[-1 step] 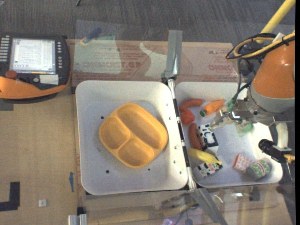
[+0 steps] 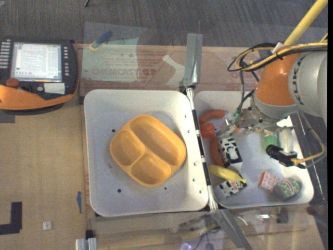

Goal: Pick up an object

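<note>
The right bin holds several small things. At its left side lie an orange-red sausage shape, a red piece, a black-and-white toy, a yellow banana and a white spotted piece. Toward the front right are a red-and-white packet and a grey-green can. A green item sits under the arm. My gripper hangs low over the bin's upper left, just above the black-and-white toy and right of the red piece. Nothing visibly sits in it.
An orange divided plate lies in the left bin. A metal rail separates the bins. The grey arm with its orange band and cables covers the right bin's back right. A teach pendant rests at far left.
</note>
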You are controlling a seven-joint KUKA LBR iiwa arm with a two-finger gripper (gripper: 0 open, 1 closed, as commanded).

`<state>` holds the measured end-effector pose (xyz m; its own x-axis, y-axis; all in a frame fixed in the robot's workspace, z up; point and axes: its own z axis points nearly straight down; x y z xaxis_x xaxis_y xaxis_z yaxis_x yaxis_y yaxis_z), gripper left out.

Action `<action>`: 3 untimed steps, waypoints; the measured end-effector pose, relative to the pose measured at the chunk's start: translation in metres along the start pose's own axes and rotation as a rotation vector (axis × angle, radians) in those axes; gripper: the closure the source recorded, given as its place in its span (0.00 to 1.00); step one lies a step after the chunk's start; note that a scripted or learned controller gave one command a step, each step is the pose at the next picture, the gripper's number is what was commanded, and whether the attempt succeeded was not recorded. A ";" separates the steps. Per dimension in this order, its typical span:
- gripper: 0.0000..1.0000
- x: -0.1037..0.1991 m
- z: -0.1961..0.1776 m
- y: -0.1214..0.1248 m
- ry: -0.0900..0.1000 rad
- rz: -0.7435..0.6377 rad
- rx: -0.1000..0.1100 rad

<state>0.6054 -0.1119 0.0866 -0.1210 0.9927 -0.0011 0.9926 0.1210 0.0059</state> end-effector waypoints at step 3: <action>1.00 -0.019 -0.081 0.017 -0.001 0.315 0.005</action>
<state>0.6238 -0.1286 0.1677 0.1925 0.9813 -0.0007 0.9813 -0.1925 0.0015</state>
